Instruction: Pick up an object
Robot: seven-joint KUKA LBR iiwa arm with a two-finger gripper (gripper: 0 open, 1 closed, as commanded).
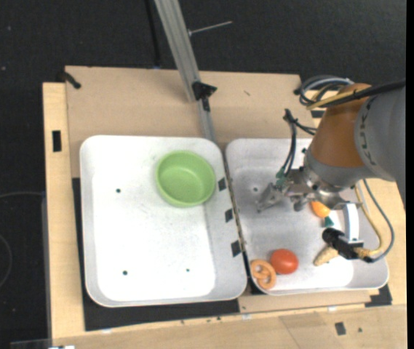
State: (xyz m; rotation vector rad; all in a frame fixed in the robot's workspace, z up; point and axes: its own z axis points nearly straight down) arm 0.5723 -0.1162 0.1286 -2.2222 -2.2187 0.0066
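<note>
The gripper (273,195) hangs over the middle of the right bin (265,158), its fingers pointing toward 9 o'clock; whether they are open or shut cannot be told, and nothing shows between them. At 5 o'clock from it, near the bin's front rim, lies a red ball (284,261), with an orange ring (263,273) touching it at 8 o'clock. A small orange piece (319,209) sits at 3 o'clock, just beside the wrist. At 9 o'clock, well apart, a green bowl (185,179) stands upright in the left bin (119,267).
</note>
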